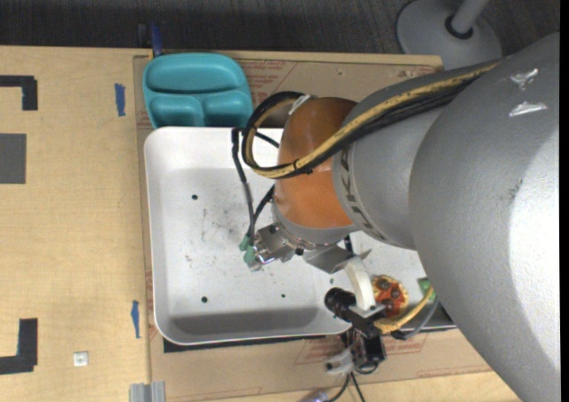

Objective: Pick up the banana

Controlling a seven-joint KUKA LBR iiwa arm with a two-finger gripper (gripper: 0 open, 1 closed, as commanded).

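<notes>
You look down from one fixed camera above the bench [71, 213] — slanted, close — with the arm [462, 187] entering from the right.

Even, fairly bright light falls from overhead on my table [71, 213], with no hard shadows. The white bin [196, 240] looks slightly washed out, softly shaded under my arm [462, 205]. My arm's grey shell, near the lens, is blurred with pale sheen. The floor beyond the table's far edge lies dim.

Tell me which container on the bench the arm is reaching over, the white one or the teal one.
The white bin. The arm hangs over its right side, while the smaller teal tray sits apart past the bin's top edge, with nothing above it.
</notes>
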